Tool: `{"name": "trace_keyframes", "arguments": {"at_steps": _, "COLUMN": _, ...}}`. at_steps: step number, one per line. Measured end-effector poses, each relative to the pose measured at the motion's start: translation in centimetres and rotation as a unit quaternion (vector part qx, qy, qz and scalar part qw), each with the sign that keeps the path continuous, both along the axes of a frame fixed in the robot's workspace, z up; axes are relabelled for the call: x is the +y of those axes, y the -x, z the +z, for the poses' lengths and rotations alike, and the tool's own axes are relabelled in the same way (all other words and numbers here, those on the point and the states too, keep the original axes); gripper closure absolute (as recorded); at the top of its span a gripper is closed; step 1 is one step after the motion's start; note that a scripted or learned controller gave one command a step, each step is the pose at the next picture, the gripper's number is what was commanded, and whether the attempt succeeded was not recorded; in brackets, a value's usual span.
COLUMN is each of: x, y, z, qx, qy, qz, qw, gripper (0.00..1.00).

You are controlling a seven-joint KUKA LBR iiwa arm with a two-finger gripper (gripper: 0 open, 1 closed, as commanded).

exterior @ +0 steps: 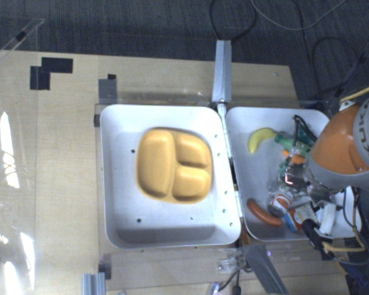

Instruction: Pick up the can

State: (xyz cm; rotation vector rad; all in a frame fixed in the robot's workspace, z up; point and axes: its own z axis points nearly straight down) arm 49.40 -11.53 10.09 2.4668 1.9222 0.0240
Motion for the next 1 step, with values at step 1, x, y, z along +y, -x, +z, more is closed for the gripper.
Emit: {"name": "trace_keyframes", "arguments": {"at_steps": 1, "x": 6.64, "y": 0.61, "z": 8.39, "qx": 0.009, "qy": -0.0014, "qz": -0.014, "qw": 0.9999, "gripper": 1.0}}
